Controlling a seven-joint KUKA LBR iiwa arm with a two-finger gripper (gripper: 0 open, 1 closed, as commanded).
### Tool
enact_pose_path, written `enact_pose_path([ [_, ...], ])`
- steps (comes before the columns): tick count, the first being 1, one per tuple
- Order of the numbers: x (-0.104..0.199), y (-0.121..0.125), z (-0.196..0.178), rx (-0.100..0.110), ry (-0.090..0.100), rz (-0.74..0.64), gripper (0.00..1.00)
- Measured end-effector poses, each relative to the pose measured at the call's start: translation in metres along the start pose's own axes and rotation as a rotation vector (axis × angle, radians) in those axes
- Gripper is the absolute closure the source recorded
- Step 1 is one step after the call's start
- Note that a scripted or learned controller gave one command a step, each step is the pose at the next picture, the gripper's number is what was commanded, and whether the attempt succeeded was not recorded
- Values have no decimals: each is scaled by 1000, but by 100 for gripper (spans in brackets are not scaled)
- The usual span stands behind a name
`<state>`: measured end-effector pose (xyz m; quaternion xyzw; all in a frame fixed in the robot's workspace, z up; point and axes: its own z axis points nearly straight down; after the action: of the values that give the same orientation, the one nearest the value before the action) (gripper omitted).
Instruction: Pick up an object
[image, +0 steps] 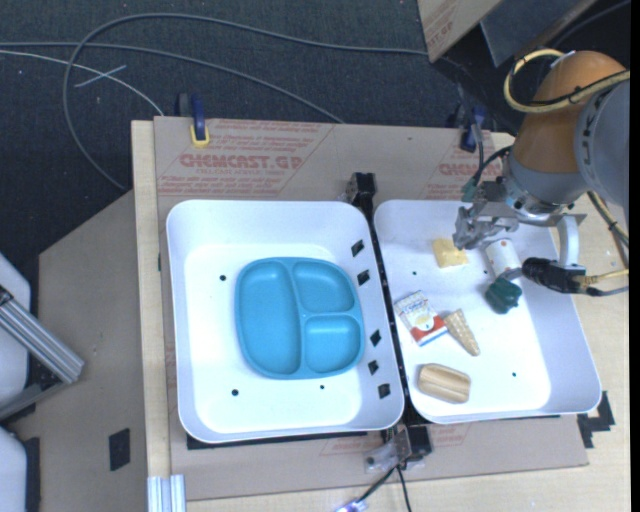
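Objects for picking lie in the right bin: we see a tan bread-like roll, a ridged cone, a red and white packet with print too small to read, a dark green piece, a white cylinder and a pale yellow block. Going by size, the desk comes first, topped with a brown sheet printed "CHEMCAST GP" in red, clamped at its far edge and ringed by dark carpet with loose cables. Next the left bin, holding a blue divided plate with three compartments. Then the grey arm with its orange band, reaching over the right bin's far side. Its pincer hangs just beside the yellow block; we cannot tell whether it is parted or closed, nor see anything gripped in it
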<state>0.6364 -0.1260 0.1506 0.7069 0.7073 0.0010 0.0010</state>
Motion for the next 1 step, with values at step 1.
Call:
enact_pose_path([
  [1, -2, 3, -63, 0, 0, 0, 100],
])
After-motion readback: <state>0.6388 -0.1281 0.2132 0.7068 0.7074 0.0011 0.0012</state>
